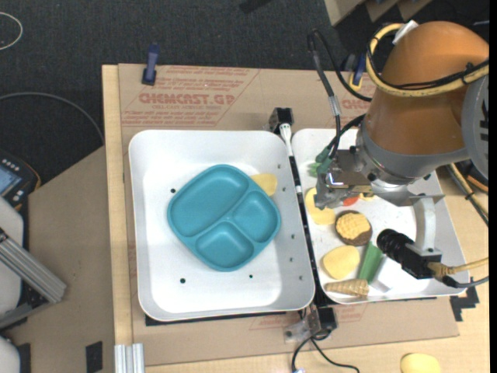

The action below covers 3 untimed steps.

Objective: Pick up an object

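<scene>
My gripper [335, 193] hangs low over the upper left part of the right bin [435, 284], under the arm's grey and orange wrist. Right below it lies a pale yellow piece [312, 201], partly hidden by the gripper. A round brown and yellow item [353, 228] sits just below and to the right of the gripper. Further toward the front are a yellow oval [339, 261], a green stick [370, 263] and a waffle cone [346, 288]. A green bit [321, 162] pokes out above the gripper.
The left bin [155, 270] holds a blue divided plate [224, 216] with a yellow piece [265, 183] at its upper right edge. A ridge [297, 208] separates the two bins. A yellow object [419, 362] lies off the bench at the bottom right.
</scene>
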{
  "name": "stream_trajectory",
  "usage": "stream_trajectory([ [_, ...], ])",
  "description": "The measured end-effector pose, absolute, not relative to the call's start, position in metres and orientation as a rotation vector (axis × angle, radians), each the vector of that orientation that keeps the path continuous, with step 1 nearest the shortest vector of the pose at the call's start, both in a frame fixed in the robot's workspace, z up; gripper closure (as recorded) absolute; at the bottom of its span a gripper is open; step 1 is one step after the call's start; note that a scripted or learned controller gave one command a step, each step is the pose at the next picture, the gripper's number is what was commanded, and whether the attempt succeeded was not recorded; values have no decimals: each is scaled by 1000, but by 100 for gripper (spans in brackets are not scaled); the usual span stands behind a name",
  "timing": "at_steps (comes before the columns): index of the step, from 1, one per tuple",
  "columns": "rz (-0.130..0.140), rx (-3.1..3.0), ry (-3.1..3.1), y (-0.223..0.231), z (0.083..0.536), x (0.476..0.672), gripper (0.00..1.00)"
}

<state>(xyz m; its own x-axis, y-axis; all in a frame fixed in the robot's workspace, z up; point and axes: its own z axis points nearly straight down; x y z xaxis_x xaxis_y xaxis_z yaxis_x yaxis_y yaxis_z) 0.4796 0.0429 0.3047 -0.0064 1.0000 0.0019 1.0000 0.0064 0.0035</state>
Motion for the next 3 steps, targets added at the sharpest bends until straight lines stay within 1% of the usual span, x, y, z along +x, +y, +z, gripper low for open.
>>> stream_trajectory([
  [1, 14, 2210, 2227, 106, 378, 480, 100],
  [2, -15, 2227, 2224, 102, 285, 478, 100],
  [3, 8, 2217, 2223, 120, 336, 480, 100],
])
